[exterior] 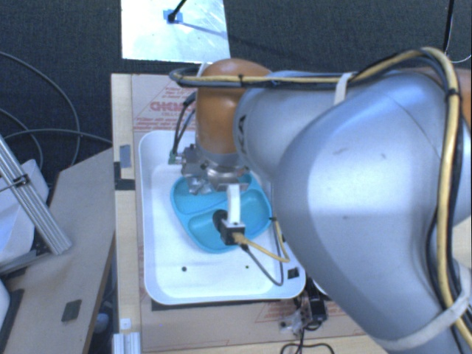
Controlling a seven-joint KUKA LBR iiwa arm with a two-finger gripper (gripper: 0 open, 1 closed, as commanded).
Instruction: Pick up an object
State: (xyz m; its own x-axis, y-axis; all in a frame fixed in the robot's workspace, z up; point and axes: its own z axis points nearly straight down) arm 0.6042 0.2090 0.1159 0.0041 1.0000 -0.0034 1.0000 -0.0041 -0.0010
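1. Closest to the lens: big grey arm (pixel 354 198), swallowing everything off to the right of the gripper (pixel 210 185).
2. Next, the near rim of the white bin (pixel 169 282), well out in front of the gripper. Two tiny dark specks on the floor there, too small to call.
3. Then the blue dish (pixel 193 223), a divided tray sort of thing. Sits in that bin right under the gripper and spreads out to both sides. Only real candidate for the pick.
4. Gripper itself: low over the dish's far half, hanging off the orange band (pixel 221 105). Open or closed? Can't tell from this angle. Can't say whether touching the dish or just above it, either.
5. Behind the gripper: cardboard sheet (pixel 158 102) under the bin, then a shiny pale sheet (pixel 173 21) further back.
6. Best guess at the step: reach/descend phase, nothing visibly grabbed. Next move probably calls for lining up on a rim or divider wall rather than the flat bottom, then closing and lifting straight up. Looks like slick plastic, so easy to lose.
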